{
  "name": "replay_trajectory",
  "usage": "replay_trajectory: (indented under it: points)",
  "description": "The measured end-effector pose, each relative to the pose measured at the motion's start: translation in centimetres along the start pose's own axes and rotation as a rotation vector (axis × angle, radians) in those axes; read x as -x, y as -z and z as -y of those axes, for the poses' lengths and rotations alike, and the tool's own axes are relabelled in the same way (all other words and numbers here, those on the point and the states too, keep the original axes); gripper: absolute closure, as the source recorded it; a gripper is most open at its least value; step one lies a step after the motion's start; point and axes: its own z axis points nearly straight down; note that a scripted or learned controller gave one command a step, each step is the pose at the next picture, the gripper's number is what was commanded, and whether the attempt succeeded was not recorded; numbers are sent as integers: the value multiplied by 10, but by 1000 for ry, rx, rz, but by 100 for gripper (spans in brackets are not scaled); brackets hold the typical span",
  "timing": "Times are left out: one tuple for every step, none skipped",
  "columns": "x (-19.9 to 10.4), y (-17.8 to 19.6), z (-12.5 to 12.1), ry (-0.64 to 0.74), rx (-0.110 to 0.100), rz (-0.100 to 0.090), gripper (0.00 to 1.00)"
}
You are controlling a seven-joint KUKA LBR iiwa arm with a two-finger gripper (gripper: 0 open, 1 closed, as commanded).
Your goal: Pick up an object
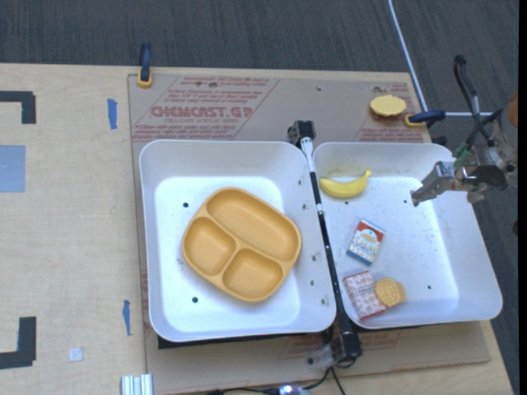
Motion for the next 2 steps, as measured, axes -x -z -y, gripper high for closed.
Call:
replay_trajectory:
  points:
    - [-13,-125,49,0,-1,-1,0]
    - [-49,-191,3,0,3,-3,0]
